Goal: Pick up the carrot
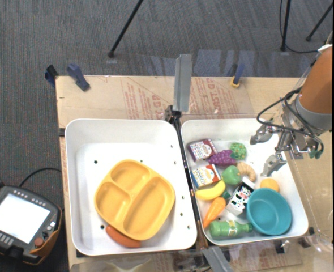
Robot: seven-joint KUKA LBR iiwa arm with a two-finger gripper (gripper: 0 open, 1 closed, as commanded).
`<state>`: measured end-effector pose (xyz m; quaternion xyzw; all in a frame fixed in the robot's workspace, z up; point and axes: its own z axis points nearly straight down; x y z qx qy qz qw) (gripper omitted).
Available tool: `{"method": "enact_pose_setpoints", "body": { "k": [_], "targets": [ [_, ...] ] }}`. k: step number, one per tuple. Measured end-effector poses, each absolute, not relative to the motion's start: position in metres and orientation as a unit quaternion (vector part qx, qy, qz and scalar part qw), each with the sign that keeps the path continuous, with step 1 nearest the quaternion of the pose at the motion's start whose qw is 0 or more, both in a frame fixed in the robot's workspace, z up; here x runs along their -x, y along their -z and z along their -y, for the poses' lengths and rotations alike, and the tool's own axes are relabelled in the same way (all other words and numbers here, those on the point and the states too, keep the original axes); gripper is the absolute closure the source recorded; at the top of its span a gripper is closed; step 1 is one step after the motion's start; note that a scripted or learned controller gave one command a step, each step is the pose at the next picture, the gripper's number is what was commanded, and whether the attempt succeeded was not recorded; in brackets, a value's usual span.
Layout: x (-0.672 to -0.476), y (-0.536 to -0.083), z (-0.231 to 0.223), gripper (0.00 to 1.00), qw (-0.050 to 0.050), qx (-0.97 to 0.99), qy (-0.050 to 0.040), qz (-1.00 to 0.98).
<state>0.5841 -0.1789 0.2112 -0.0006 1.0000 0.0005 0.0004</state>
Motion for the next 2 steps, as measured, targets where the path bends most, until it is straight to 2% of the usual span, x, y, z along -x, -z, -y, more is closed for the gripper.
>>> {"method": "enact_pose_setpoints", "body": {
  "k": [1,2],
  "targets": [
    [-0.550,-0.089,0.210,0.00,-0.004,-0.105,-0.0015,-0.994],
    [-0.572,-0.089,0.156,0.00,0.002,-0.167,-0.0007,-0.986]
  ]
}}
